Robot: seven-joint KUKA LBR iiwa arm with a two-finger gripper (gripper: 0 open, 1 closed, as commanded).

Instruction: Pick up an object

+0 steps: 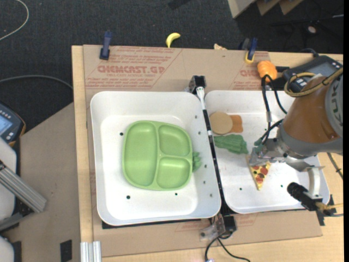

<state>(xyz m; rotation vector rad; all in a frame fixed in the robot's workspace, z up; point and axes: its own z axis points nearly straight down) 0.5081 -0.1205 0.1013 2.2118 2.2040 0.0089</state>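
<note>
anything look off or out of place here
A small green piece lies outside the green divided plate at its right edge, loose in the left bin. A yellow banana sits off the bench, beyond its far edge.

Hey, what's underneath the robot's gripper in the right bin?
A toy pizza slice lies on the floor of the right bin, its wide end tucked under the gripper. The arm covers that end and the bin floor beyond.

Illumination is even and diffuse, apparently from overhead. The two white bins read bright, without blown-out glare. Shadows are soft and short, seen beneath the arm and along the bin rims. The dark floor is dim. Focus is moderately soft throughout, with fine detail smeared. No marked edge distortion.
</note>
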